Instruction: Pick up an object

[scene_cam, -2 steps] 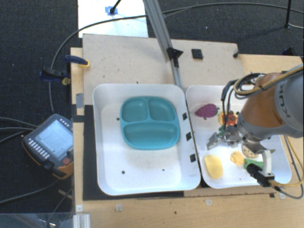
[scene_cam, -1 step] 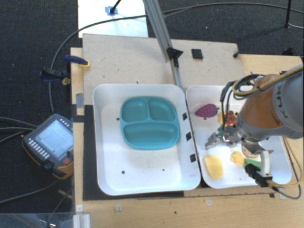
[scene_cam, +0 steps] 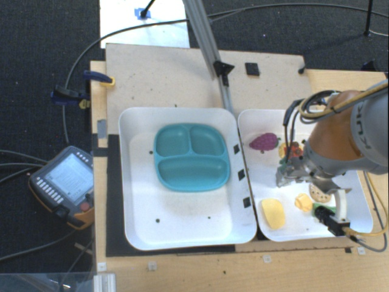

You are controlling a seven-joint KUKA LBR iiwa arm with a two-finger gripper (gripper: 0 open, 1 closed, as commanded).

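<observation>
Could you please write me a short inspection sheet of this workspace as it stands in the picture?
Surface: wooden bench bearing the left bin and the right bin, side by side.
Job's things: in the right bin, a purple grape bunch, a yellow block and a small yellow piece.
Clutter: teal divided plate in the left bin.
Grippers: the tool is low over the right bin; finger state cannot be told.
Cables: black cables run over the floor left of the bench.
Surroundings: teach pendant on the dark carpet; clamps at the bench's left edge.
</observation>
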